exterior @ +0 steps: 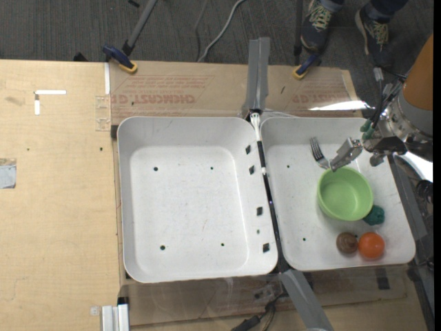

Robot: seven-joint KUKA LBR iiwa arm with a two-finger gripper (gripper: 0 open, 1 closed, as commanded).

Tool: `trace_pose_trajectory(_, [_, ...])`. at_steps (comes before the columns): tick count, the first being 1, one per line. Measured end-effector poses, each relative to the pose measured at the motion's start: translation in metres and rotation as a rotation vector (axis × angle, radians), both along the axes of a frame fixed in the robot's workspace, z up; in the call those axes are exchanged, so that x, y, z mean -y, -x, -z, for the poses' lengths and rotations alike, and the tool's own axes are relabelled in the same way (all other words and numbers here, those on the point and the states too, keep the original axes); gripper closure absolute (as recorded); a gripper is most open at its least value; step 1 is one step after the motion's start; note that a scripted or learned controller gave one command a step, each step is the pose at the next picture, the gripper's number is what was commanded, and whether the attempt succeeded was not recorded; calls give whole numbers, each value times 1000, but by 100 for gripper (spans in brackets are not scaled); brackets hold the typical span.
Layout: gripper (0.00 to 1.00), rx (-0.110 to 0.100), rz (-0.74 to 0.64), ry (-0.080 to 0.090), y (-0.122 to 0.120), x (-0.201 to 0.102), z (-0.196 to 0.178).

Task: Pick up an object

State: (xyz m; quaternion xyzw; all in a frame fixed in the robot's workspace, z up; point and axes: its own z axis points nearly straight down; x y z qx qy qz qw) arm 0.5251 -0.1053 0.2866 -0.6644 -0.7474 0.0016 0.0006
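arm: gripper [377, 142] hangs over the right bin [296, 247], just beyond the green bowl [344, 194]
fingers: can't tell how far open; nothing seen between them
objects: fork [332, 156] leans on the bowl's far rim; orange ball [371, 245], brown ball [346, 243], teal thing [375, 216] on the bowl's near side
progress: nothing lifted yet; grasp and lift both left

Two shallow white bins side by side on a pale wooden desk [55, 185]: left bin [186, 122], right bin [296, 209]. Behind, brown printed cardboard [172, 92], pinned at its left corner by a blue-and-orange clamp [118, 57]. Beyond, grey carpet [55, 19], white cable [234, 12], sneakered foot [317, 19].
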Motion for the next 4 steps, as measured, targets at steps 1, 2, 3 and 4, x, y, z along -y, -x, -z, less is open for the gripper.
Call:
trace_pose_trajectory(1, [0, 1, -116, 0, -89, 58, 65])
trace_pose_trajectory(2, [0, 2, 269, -1, -8, 39, 185])
trace_pose_trajectory(3, [0, 13, 203, -2, -100, 94, 189])
trace_pose_trajectory(4, [0, 15, 468, 0, -5, 64, 189])
